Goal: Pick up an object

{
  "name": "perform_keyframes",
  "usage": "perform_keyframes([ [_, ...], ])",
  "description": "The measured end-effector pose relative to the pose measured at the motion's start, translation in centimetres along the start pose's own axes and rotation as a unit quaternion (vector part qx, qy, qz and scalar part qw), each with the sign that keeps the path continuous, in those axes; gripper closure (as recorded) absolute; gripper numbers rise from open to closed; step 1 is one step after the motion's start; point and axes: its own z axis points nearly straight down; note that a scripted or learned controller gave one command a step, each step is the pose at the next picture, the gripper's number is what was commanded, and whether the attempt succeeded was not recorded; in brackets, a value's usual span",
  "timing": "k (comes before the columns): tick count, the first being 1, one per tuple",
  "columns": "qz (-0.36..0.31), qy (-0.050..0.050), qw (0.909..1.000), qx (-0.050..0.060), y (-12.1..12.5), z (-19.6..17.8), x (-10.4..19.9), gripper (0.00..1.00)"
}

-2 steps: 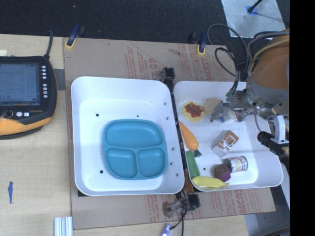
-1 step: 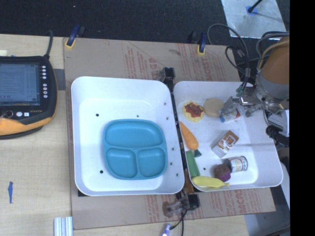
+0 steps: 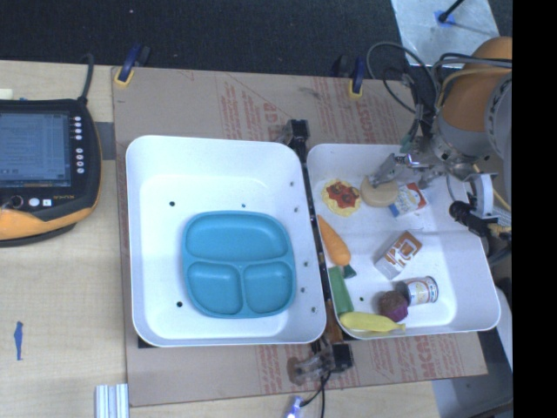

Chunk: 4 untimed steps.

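1. Two white bins side by side on the table (image 3: 70,320), over a sheet of brown cardboard (image 3: 218,103).
2. In the left bin (image 3: 148,233): a blue divided plate (image 3: 237,263), lying flat near the middle.
3. In the right bin (image 3: 474,307): a scatter of small toy foods and packets.
4. Up at the far left corner of that bin: a little round pizza (image 3: 342,197) with red topping.
5. Just beside it, to the right: a tan round disc (image 3: 378,193) (a cookie or bun, hard to tell).
6. Along the left wall: an orange carrot (image 3: 333,242), then a green stick-shaped piece (image 3: 340,290) below it.
7. At the near edge: a yellow banana (image 3: 372,322), touching a dark purple lump (image 3: 392,304).
8. Right of the lump: a small can (image 3: 422,291) on its side.
9. Mid-bin: a brown and white carton (image 3: 398,252), tilted.
10. Reaching in from the right: the grey arm with its orange band (image 3: 474,94), cables looping above.
11. Hanging over the far part of the right bin: the gripper (image 3: 393,171), just above the tan disc and next to a blue and white packet (image 3: 408,201).
12. Jaws: cannot tell whether open or closed (metal parts too tangled and small to read); nothing visibly between them.
13. Off to the far left on the table: a control tablet (image 3: 39,168) with an orange grip.
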Motion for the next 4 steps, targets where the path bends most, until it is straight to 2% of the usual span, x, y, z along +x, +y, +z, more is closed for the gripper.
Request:
perform_keyframes([
  [1,0.001,-0.001,1.0000,0.006,-11.6,0.6,-0.2,0.00],
  [2,0.000,-0.002,1.0000,0.005,-6.9,0.6,4.0,0.00],
  [3,0.002,-0.002,1.0000,0.004,-10.7,-5.7,-1.9,0.00],
  [4,0.001,-0.001,1.0000,0.006,-14.2,-2.7,1.9,0.00],
])
